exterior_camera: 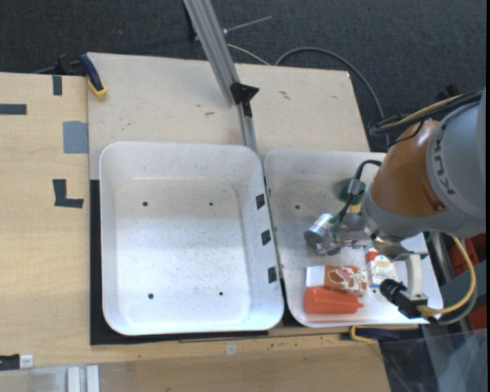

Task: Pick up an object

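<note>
The arm reaches from the right into the right bin. Its gripper sits low over the middle of that bin, a shiny metal part at its tip. Just below it lie an orange wedge-shaped object and a red-and-white patterned packet near the bin's front wall. A small white and red item lies to the right of the packet, partly under the arm. A green piece shows beside the wrist.
The left bin stands beside the right one, sharing a middle wall. A slanted metal pole rises from the back of the bench. A black cable loops behind the right bin.
</note>
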### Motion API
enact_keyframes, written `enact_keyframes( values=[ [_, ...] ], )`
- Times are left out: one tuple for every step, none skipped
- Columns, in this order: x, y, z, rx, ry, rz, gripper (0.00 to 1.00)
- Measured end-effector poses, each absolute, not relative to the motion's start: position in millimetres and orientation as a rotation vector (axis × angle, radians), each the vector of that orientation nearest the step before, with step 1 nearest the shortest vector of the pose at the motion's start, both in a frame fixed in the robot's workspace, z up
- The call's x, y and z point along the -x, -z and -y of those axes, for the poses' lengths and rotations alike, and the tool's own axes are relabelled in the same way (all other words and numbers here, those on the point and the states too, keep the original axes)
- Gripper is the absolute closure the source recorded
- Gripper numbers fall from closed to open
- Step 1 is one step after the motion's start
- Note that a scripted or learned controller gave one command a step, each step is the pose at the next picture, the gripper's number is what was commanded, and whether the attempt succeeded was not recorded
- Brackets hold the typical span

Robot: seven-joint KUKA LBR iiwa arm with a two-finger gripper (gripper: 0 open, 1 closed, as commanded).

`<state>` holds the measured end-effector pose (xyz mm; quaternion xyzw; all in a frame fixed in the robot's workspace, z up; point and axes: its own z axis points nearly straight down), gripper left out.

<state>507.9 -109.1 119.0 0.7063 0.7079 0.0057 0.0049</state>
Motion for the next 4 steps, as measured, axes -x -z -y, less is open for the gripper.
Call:
enact_keyframes(
  values=[
    [-508.6,-181,113,-2.217,-0.003,-2.22,1.0],
    [-519.4,-232,110,-2.216,-0.003,-2.221,1.0],
    [-519.9,-250,110,-2.219,-0.001,-2.223,1.0],
    [-546.5,-256,61,-2.214,-0.002,-2.23,1.0]
  ],
)
